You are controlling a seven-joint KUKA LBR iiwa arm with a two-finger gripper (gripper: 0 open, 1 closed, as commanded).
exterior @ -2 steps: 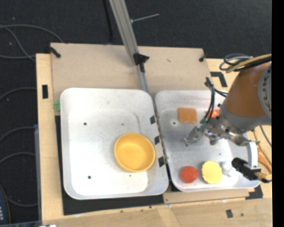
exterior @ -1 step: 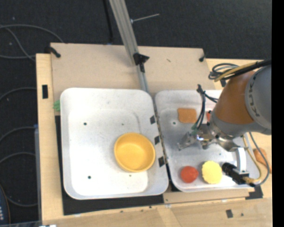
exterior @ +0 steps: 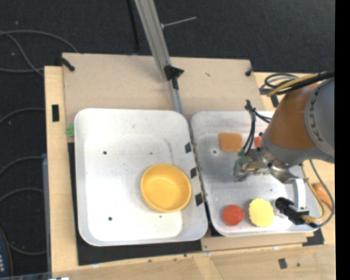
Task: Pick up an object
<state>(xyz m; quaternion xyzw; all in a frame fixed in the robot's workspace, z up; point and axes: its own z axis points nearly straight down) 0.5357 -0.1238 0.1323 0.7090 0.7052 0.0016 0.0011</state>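
We see the arm (exterior: pixel 297 127) reaching in from the right over the right bin (exterior: pixel 213 127), with the end effector (exterior: pixel 243 169) low near the bin's middle. From this slant we cannot tell how far it is open, nor whether it has hold of anything.

Three things lie in the right bin. An orange block (exterior: pixel 230 142) sits just up and left of the end effector, close beside it. A red ball (exterior: pixel 233 214) and a yellow lump (exterior: pixel 260 212) lie side by side near the bin's front edge, apart from the end effector.

In the left bin (exterior: pixel 116 156) a yellow bowl (exterior: pixel 165 187) stands upright near the right wall. Both bins rest on the tan tabletop (exterior: pixel 134 86).
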